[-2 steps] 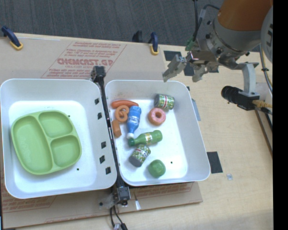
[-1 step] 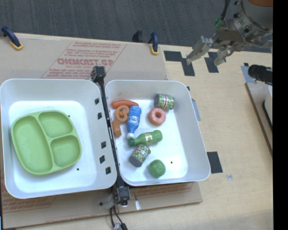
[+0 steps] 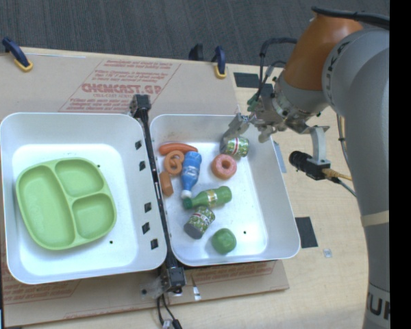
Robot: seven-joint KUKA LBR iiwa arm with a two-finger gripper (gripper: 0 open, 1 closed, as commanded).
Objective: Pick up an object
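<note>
The grey arm reaches in from three o'clock, its orange band uppermost. The left bin holds a green divided tray. The right bin holds the clutter. The gripper sits at the right bin's one o'clock corner, fingers spread a little around a small green-labelled can (whether they pinch it, I cannot tell). At seven o'clock from the can lie a pink doughnut, a blue bottle, a green bottle, another can and a green ball.
</note>
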